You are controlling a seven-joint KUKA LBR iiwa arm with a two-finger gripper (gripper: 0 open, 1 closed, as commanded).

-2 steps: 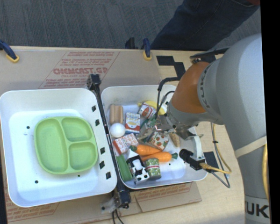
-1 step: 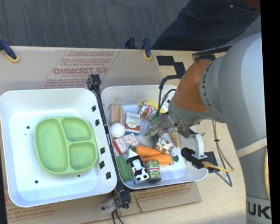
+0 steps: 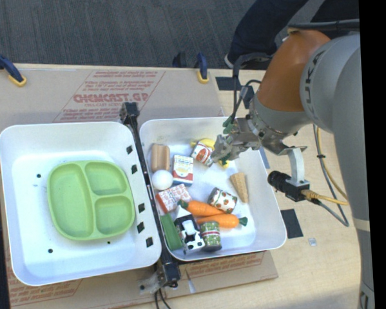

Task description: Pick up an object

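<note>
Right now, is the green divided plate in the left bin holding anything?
Empty. All three compartments of the green plate show bare green; the toy items lie in the right bin.

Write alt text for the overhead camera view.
A grey robot arm's gripper reaches into the right white bin, above toy food including carrots, an egg and small cartons. The left bin holds a green divided tray.

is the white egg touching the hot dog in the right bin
Touching: the camera view shows the egg pressed against the lower end of the hot dog, no gap.
</note>
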